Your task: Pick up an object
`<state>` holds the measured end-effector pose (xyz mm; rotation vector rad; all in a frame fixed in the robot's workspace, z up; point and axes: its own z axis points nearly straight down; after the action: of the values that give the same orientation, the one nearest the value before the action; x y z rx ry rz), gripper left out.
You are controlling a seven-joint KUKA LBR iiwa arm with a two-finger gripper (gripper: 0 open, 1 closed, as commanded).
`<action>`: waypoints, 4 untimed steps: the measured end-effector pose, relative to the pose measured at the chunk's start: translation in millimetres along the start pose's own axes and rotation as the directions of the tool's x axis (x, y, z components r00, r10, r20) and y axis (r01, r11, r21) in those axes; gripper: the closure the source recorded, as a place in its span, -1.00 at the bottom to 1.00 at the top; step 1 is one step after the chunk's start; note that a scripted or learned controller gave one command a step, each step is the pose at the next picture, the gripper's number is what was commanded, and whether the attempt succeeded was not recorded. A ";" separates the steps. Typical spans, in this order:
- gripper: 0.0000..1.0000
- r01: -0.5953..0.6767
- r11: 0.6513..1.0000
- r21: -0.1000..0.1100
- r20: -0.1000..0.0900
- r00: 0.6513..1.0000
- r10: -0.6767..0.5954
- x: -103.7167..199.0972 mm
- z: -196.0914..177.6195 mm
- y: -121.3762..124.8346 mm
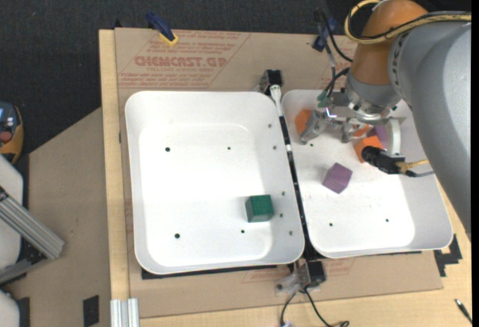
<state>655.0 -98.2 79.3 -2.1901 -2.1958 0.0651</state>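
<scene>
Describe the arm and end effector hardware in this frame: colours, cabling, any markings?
The arm is a bulky, smooth grey shell with a rounded orange band above the wrist. A yellow-and-black cable loops beside the band. The end effector is bare silver metal with dark fittings and a small green spot. No readable markings.

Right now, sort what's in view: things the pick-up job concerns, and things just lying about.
Job:
- gripper, over the right bin
- purple block, right bin
- orange pieces by the gripper
- green block, left bin

Lying about:
- cardboard sheet
- blue clamp
- cables at the bench front
</scene>
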 end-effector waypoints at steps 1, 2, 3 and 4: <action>1.00 0.000 1.000 -0.001 -0.007 1.000 0.000 3.6 -10.2 0.0; 1.00 -0.004 0.999 -0.053 -0.003 1.000 0.004 6.1 -1.8 -51.6; 1.00 -0.002 1.000 -0.005 -0.011 1.000 0.002 -0.2 -3.3 -1.6; 1.00 -0.004 0.999 -0.052 -0.003 1.000 0.004 4.4 -2.3 -48.1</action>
<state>607.0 -93.9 84.4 -2.2200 -2.2163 0.0043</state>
